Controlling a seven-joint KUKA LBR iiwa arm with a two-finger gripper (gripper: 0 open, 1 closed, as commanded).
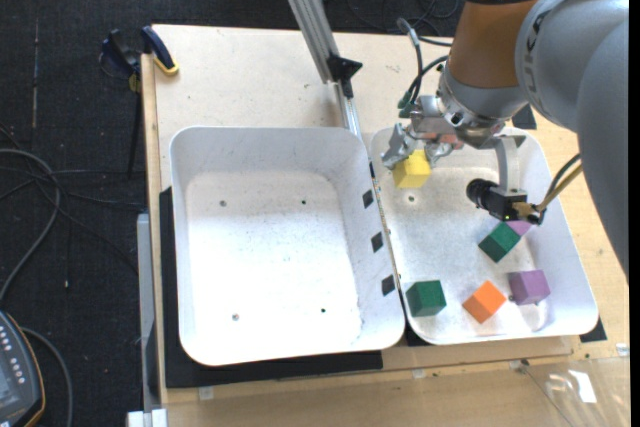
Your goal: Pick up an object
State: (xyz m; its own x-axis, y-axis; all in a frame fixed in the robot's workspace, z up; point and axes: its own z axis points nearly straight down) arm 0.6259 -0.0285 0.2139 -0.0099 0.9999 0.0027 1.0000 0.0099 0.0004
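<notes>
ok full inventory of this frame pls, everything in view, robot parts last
yellow block: 1, yellow, right bin, far left end, at the gripper
green blocks: 2, dark green, right bin, one mid-right, one at the near left corner
orange block: 1, orange, right bin, near edge
purple block: 1, purple, right bin, near right
left bin: 1, white, bench left
right bin: 1, white, bench right
clamp: 1, blue and yellow, bench far left corner
gripper: 1, grey, above the yellow block; grasp unclear
arm: 1, grey with orange band, from right

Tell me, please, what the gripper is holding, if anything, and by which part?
The gripper appears to hold the yellow block by its top, the fingers closed on its upper sides.
</notes>
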